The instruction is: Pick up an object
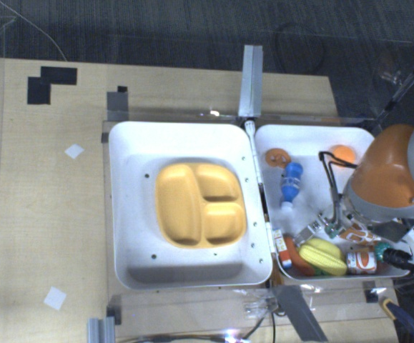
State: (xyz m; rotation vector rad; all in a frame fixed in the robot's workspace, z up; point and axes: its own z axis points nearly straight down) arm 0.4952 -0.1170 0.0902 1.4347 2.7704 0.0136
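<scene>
1. Several small objects crowd the right bin (314,138): a yellow toy (323,256) at six o'clock, a blue bottle (290,183) nearer center, an orange ball (343,153) toward one o'clock.
2. Gripper (329,225) hangs low just above the yellow toy; its state I cannot tell.
3. Left bin (131,191) carries a yellow divided tray (198,204).

one fixed camera looks steeply down on both bins (121,191).

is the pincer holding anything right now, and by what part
It cannot be told. The arm's orange band covers the pincer, which sits low in the right bin near the yellow corn toy.
</scene>
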